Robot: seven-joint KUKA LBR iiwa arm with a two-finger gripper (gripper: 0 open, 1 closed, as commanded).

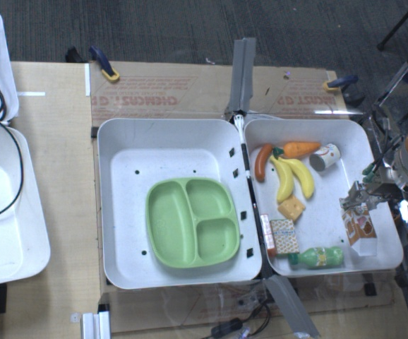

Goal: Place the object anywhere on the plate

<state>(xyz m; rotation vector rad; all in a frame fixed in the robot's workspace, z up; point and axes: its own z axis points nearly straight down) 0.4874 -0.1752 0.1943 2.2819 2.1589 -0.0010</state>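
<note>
Reaching in from the right of the frame, the gripper [354, 202] hangs low over the right bin [331, 129], just above a small orange-and-white carton [360, 230]. I cannot tell how far it is parted or whether it grips anything. That carton lies by the bin's right wall, long axis running upper left to lower right. In the left bin [119, 189], the green plate [193, 222] sits lower centre.

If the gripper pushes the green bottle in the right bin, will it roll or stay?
The green bottle lies on its side and looks round, so it would probably roll. It rests near the bin's front wall, which may stop it. Its smooth surface could slip.
</note>
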